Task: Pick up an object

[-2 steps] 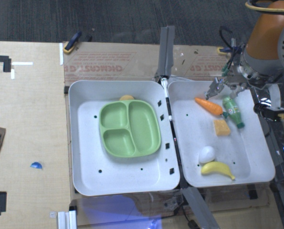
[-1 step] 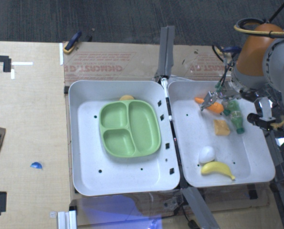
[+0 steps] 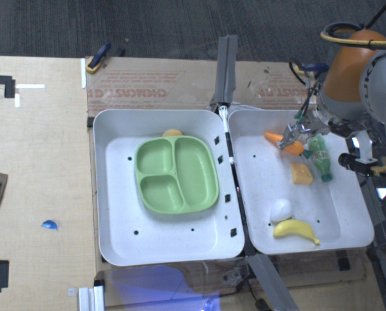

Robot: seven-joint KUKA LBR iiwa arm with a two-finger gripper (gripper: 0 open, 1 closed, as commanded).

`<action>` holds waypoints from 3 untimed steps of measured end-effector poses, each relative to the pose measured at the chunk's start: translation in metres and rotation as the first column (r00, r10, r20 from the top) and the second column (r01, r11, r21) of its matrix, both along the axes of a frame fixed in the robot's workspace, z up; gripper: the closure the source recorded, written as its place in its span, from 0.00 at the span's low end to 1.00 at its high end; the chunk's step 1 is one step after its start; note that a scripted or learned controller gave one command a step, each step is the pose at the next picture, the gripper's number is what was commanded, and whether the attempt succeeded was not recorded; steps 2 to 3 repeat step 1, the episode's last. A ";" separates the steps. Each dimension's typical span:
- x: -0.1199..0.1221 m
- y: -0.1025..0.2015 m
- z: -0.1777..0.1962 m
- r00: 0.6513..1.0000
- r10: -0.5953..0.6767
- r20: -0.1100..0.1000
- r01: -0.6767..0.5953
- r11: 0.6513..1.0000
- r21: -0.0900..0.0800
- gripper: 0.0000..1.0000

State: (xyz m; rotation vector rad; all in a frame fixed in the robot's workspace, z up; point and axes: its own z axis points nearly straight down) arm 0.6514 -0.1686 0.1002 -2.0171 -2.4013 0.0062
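My gripper [image 3: 289,138] is low in the right bin [image 3: 348,235], near its back edge, right over an orange carrot [image 3: 274,137]. The carrot's ends show on both sides of the gripper, and it seems to rest on the bin floor. Just right of the gripper lies a green bottle [image 3: 320,157]. In front of the gripper is a tan-orange block [image 3: 301,173]. Toward the bin's front, a white egg [image 3: 281,209] sits next to a yellow banana [image 3: 296,230].
The left bin [image 3: 115,238] holds a green divided plate [image 3: 178,173], with a small yellow object [image 3: 172,133] peeking out behind it. A metal divider [image 3: 226,76] stands at the back between the bins. My arm's orange band [image 3: 348,70] hangs over the right bin's back right corner.
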 end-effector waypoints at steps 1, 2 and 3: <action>0.003 0.046 0.104 0.997 -0.072 0.006 0.072 0.997 -0.002 1.00; 0.003 0.046 0.104 0.997 -0.072 0.006 0.072 0.997 -0.002 1.00; 0.003 0.046 0.104 0.997 -0.072 0.006 0.072 0.997 -0.002 1.00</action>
